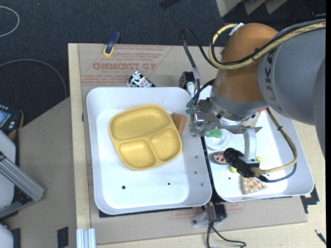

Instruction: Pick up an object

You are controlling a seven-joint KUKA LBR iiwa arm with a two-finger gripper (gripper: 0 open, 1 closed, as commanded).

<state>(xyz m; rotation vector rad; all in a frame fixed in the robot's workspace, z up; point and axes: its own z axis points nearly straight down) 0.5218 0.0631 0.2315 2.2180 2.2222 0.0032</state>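
Near edge: a small black connector with a cable (209,212) sits on the tabletop (77,154) just in front of the seam between the 2 white bins.

Right bin (304,175), near corner: a tan crisscross wafer (252,185) lies flat, close to the front wall. Farther back, by the inner wall, is a pink-and-brown piece (219,157). Beyond that is a green-and-white piece (214,134), partly covered by the robot's metalwork.

Left bin (97,154): 2 dark specks (123,186) mark the bare near floor. A yellow plate (145,136) with 3 compartments takes up the middle and far part. A brown slab (179,122) rests against the plate's right rim, between the plate and the bin's inner wall.

The hand (202,124) hangs over the seam between the bins, just above and beside the green-and-white piece, with the brown slab close on its other side. Open or closed: cannot tell, as the wrist and orange band block the view from above. Nothing can be seen held. The grey arm covers most of the right bin's far half.

Far side, behind the bins: a black-and-white patterned object (138,79) lies on the red-printed cardboard near the left bin's far rim. A blue-and-yellow tool (110,44) lies at the cardboard's far edge. Dark carpet (51,14) lies beyond.
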